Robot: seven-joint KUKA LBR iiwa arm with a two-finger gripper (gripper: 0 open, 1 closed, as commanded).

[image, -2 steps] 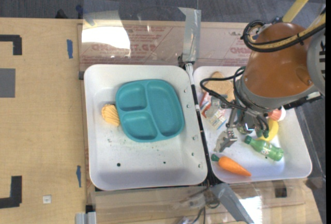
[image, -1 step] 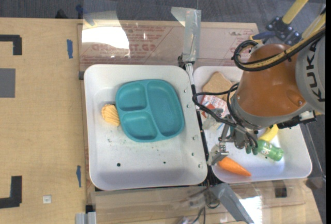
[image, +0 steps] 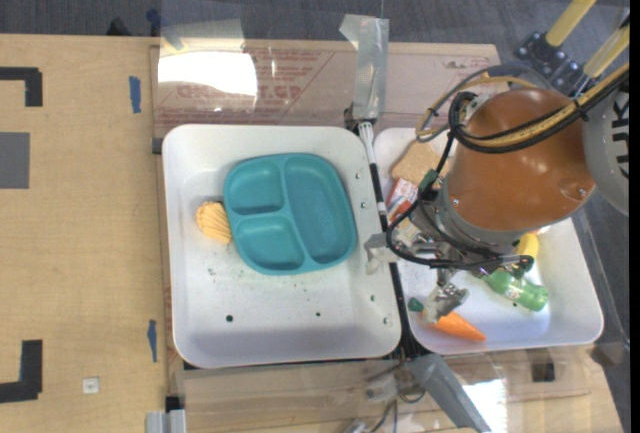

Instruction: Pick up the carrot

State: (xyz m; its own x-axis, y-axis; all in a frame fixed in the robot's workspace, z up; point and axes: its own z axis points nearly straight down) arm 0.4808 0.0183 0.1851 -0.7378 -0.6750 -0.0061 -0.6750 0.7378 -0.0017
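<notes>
While the arm's orange band (image: 520, 161) covers much of the right bin (image: 580, 316), the gripper (image: 445, 301) hangs low over that bin's front-left corner, just above the carrot (image: 460, 326); fingers' state can't be told, and nothing is seen pinched betw. them. Right bin also holds a green item (image: 520, 291), a yellow item (image: 529, 245) and a tan piece (image: 415, 161) w/ a red-white packet (image: 400, 196). Left bin (image: 200, 321): teal 3-compartment plate (image: 290, 211), yellow shell-shaped item (image: 213, 220) touching its left edge.

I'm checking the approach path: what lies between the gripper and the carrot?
Nothing: in the camera view the gripper hangs just above the carrot, with bare white floor of the right bin around them.
</notes>
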